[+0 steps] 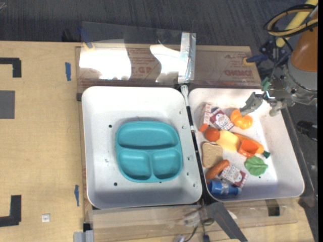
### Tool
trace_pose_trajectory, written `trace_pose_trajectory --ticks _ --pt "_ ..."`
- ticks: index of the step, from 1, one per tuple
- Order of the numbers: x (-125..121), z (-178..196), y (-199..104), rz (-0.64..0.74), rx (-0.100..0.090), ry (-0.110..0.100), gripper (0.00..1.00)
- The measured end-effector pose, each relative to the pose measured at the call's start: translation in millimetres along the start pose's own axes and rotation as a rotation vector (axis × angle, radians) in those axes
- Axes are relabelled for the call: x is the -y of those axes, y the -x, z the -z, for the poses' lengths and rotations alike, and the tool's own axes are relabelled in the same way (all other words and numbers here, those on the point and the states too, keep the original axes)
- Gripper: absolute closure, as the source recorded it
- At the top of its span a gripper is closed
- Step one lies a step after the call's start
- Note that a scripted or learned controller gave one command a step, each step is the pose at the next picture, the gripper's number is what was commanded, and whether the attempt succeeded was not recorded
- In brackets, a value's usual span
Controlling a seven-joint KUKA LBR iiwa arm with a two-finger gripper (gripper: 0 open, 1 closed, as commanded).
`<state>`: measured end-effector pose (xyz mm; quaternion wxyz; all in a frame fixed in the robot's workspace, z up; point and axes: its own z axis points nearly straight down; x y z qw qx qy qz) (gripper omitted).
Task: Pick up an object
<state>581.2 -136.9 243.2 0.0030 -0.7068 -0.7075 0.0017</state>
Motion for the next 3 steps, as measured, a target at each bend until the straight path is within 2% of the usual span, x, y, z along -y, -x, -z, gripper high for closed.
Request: trace_pose_trajectory --ticks 1,2,3 --pt "-54.7 -142.2 -7.2 -0.004 0.002 0.016 0.00" --pt "-56.1 -132.0 -7.4 -0.004 0.001 0.019 1.00" --pt "-88.2 -26.0 -85.1 0.058 0.000 0.013 1.00"
